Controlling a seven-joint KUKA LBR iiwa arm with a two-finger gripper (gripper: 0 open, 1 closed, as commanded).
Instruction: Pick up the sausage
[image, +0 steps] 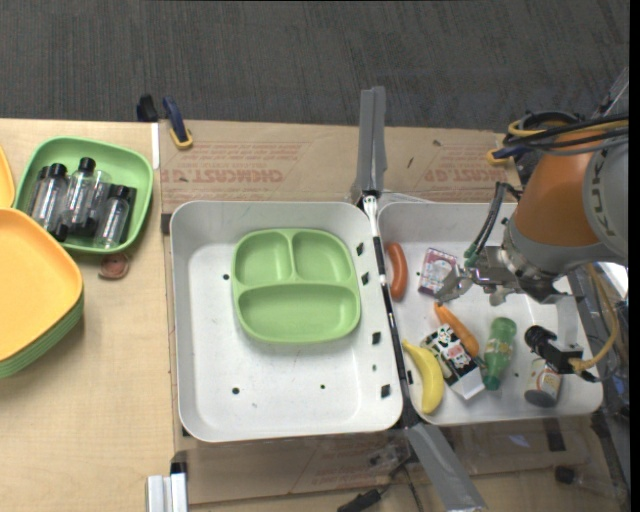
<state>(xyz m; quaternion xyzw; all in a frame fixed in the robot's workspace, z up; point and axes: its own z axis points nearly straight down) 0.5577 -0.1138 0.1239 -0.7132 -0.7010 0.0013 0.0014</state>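
The sausage, a short orange-red link, lies along the left wall of the right bin, pointing front to back. My gripper hangs over the middle of that bin, to the right of the sausage and apart from it. Nothing shows between its fingers, which point left toward a small pink packet.
The left bin holds a green three-compartment plate. Near the gripper lie a carrot, a banana, a black-and-white carton, a green bottle and a small grey cup. Orange plates and a green tray of bottles sit far left.
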